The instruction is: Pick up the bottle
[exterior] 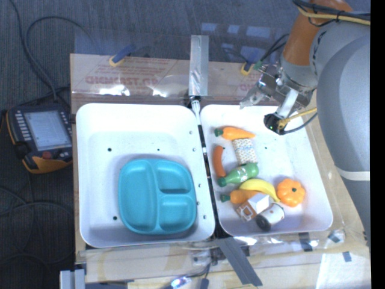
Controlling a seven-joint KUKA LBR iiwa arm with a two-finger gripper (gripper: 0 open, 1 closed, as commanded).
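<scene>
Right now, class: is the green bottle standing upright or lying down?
Lying down: the green bottle rests on its side in the right bin, beside the banana.

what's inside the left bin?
The left bin holds one thing: a blue divided plate, lying toward its front. The plate's compartments look bare. Whatever is under the plate is covered. The green bottle lies in the right bin among toy foods.

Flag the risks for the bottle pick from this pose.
1. The green bottle lies on its side, packed against the banana, the orange sausage-shaped toy and the patterned block; the fingers will probably bump or grab a neighbour.
2. It is round and tilted, so it may roll or slip out of a pinch.
3. The gripper is up at the far rim of the right bin, so the descent may clip the carrot.
</scene>
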